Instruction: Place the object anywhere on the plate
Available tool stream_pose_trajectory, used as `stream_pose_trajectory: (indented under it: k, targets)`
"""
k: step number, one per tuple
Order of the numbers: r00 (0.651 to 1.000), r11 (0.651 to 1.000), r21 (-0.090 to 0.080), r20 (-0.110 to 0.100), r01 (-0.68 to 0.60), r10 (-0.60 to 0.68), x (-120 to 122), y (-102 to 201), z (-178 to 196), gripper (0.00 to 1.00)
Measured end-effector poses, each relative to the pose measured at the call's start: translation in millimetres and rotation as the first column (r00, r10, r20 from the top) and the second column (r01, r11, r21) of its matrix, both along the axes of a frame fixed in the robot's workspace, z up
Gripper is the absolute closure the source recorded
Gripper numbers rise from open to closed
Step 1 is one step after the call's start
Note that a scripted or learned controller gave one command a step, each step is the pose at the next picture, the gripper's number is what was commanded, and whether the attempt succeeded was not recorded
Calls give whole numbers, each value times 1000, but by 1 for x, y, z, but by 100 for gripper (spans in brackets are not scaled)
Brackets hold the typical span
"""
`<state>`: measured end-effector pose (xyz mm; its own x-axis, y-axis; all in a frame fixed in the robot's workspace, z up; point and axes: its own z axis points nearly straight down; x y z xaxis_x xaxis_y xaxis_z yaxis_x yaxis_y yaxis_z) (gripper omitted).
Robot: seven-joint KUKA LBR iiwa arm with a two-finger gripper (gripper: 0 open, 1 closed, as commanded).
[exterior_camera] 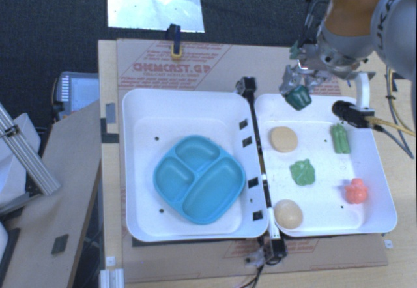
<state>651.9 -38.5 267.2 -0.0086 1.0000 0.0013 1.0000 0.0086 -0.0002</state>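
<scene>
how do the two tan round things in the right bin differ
The upper tan round object lies near the middle of the right bin, looks flatter and paler orange-tan. The lower tan round object lies near the bin's front left corner, close to the divider, and looks more domed, with a lighter top. Both are similar in size and lie loose on the bin floor.

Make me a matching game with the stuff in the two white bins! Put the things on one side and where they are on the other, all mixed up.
Things:
1. blue plate
2. dark green object
3. orange toy
4. tan round piece

Places:
A. right bin, near corner by the divider
B. left bin
C. at the tool, above the right bin's far edge
D. right bin, right side

Pairs: 1-B, 2-C, 3-D, 4-A
</scene>
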Motion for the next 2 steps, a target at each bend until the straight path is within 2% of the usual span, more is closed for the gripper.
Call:
stream_pose_trajectory:
  k: [1, 2]
  targets:
    - [1000, 1000, 0, -1, 0, 0, -29, 45, 2, 100]
    - [1000, 1000, 0, -2, 0, 0, -53, 87, -17, 100]
